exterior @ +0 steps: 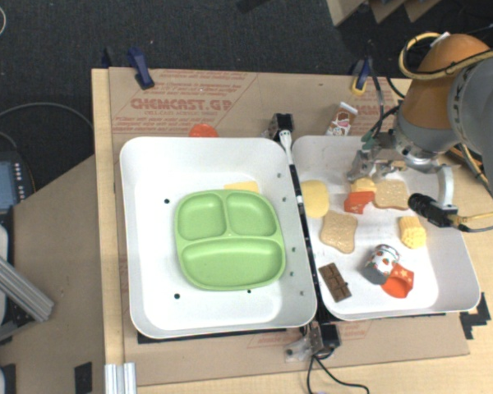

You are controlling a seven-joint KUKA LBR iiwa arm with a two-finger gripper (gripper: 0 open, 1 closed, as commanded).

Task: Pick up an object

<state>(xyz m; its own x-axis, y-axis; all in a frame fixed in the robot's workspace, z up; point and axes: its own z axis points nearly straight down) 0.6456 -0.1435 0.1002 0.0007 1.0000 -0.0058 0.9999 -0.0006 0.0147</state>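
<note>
My gripper (368,169) hangs low over the back of the right bin (452,281), just above a small orange-red block (360,199). A slice of toast (390,194) lies to that block's right, and a second toast slice (338,231) lies nearer the front. Also in this bin are a pale yellow round piece (315,197), a yellow corn-like piece (412,231), a brown chocolate bar (334,280) and a red, white and grey toy (388,269). Nothing shows as held by the gripper.
The left bin (144,220) holds a green divided plate (228,238) with a pale yellow piece (242,187) behind it. A small carton (341,121) stands on the cardboard behind the right bin. Blue clamps (140,66) grip the board's back edge.
</note>
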